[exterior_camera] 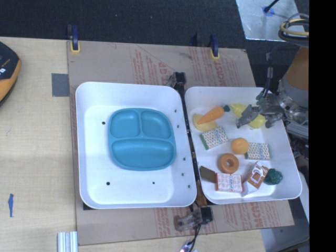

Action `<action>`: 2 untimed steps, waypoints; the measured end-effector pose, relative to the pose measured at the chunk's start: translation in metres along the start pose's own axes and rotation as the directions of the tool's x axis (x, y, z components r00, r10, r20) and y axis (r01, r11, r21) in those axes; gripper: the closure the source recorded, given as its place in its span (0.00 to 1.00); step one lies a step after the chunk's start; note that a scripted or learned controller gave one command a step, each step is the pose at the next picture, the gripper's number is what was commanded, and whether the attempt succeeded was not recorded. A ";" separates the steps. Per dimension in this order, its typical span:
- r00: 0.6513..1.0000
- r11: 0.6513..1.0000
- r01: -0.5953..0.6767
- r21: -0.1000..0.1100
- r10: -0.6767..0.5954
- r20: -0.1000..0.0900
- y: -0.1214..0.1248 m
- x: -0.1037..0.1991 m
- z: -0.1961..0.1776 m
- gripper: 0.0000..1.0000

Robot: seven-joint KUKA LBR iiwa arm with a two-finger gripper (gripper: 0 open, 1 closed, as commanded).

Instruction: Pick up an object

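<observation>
Over the right bin's far right corner hangs the tool, its dark fingers spread apart and angled down toward a yellow toy that lies partly under them. Whether the fingers touch the yellow toy I cannot tell; nothing is plainly clamped between them. Just left of the tool lies a carrot, and beyond that a pale yellow piece near the bin's left wall. Nearer the camera from the tool sit a patterned green-and-white packet, an orange ball and a second patterned packet, the ball and that packet close together. Farther toward the near rim are a brown ring-shaped donut, a dark brown slab, a red-and-white carton, a small orange-and-white box and a dark green lump, crowded along the near wall. Open white floor is scarce: a strip along the far rim left of the tool and a patch between the tool and the right wall. Well to the tool's left, the left bin holds a blue divided plate at its middle, with bare white floor all round it. Both bins rest on brown cardboard clamped to the desk.
</observation>
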State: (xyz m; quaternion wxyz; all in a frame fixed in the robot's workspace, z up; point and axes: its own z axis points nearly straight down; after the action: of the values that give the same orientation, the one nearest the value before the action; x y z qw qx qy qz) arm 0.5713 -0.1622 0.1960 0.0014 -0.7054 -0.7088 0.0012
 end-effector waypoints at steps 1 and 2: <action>1.000 1.000 0.000 -0.007 0.000 0.006 -0.042 0.008 0.105 0.00; 1.000 1.000 0.000 -0.011 0.000 0.009 -0.040 0.005 0.089 1.00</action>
State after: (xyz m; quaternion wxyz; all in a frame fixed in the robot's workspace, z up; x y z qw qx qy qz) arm 0.5313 -0.1573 0.1074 -0.0056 -0.7054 -0.7087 0.0004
